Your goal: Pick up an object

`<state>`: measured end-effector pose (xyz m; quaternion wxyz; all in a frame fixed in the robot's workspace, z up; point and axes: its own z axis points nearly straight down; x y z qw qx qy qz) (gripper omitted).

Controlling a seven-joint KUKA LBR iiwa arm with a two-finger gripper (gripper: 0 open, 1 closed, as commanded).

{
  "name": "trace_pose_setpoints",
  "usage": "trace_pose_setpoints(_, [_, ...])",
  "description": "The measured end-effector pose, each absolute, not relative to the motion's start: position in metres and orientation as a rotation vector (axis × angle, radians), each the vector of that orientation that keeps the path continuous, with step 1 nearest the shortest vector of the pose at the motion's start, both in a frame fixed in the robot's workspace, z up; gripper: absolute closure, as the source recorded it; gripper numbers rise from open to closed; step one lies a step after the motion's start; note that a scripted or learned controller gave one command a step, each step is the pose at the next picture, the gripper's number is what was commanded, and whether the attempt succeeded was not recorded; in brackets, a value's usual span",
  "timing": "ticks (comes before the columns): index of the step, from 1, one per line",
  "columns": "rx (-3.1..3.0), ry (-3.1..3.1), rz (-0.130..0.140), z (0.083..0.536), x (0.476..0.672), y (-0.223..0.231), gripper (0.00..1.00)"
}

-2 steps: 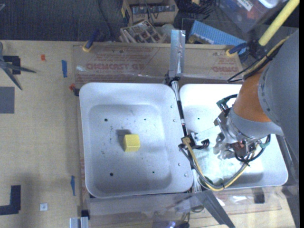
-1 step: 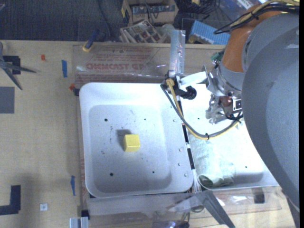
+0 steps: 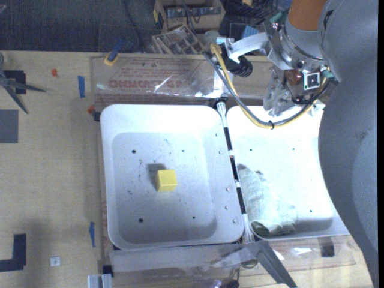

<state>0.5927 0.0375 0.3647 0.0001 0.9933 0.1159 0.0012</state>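
At the near edge of the right bin [image 3: 300, 152] lies a rolled pale cloth [image 3: 267, 203], its long axis running from the bin's near corner, where a dark open end shows, up toward the divider between the bins. It lies close along that divider, tilted a little off the bin's side.

In the left bin [image 3: 120, 131] a small yellow block [image 3: 166, 180] sits flat near the middle of the floor, well apart from every wall. It is close to cubic, so no long axis can be read; its edges sit slightly turned against the bin's sides.

Farther back, the tool [image 3: 277, 104] hangs over the far edge of the right bin, below the grey wrist and the orange band [image 3: 312, 5], with a yellow cable [image 3: 252, 116] looping beside it. Whether it is wide or narrow cannot be told, and nothing is seen in it. The wooden surface [image 3: 48, 179] spreads to the left of the bins.
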Motion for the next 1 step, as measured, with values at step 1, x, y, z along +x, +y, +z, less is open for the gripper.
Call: trace_pose_setpoints(1, [3.1, 0.522, -0.008, 0.3283, 0.611, -0.0284, 1.0])
